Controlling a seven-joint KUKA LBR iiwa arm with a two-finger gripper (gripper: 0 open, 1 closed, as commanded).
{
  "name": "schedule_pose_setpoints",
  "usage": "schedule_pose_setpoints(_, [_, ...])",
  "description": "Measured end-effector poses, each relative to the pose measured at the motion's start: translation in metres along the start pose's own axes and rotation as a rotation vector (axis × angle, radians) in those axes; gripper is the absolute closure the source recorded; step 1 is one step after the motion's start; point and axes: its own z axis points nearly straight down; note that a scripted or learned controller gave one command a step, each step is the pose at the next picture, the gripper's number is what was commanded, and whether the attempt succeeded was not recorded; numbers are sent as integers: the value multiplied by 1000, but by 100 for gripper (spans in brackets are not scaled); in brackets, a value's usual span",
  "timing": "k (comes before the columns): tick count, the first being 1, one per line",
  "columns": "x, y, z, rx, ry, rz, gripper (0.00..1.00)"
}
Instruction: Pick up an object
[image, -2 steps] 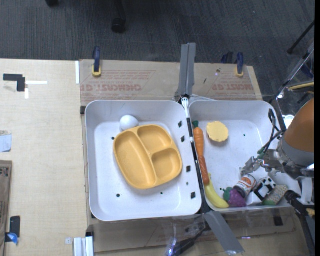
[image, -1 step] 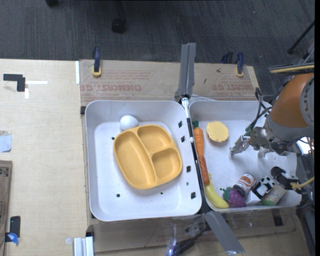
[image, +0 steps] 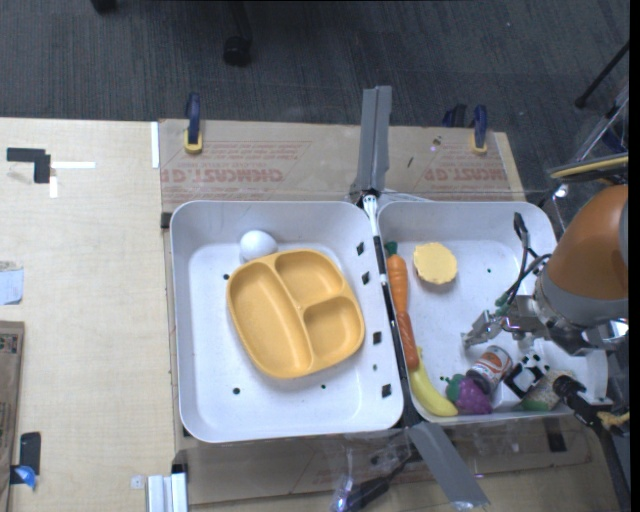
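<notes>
The jaws stand apart, as far as I can make out, on the two-finger metal gripper (image: 490, 327), and I see nothing between them. It hangs low over the right-hand shallow white bin (image: 470, 215), close above the floor, with the grey arm and its orange band (image: 597, 250) coming in from the right. Just below the fingertips lies a small cylindrical can with a red and white label (image: 490, 365), tipped on its side; I take this as the likely target. Touching or nearly touching it are a purple bunch of toy grapes (image: 472, 393) and, further left, a yellow toy banana (image: 430, 392). An orange toy carrot (image: 400, 298) lies along the left wall, and a round yellow biscuit-like disc (image: 435, 264) sits toward the back. From my seat, nothing is lifted yet: the reach looks done, while the close, the grip and the raise are all left.
</notes>
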Motion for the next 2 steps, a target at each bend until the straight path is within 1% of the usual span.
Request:
schedule_pose_setpoints(1, [11,14,0,0,0,285,0])
schedule_pose_setpoints(2, [3,75,-1,-1,-2,189,0])
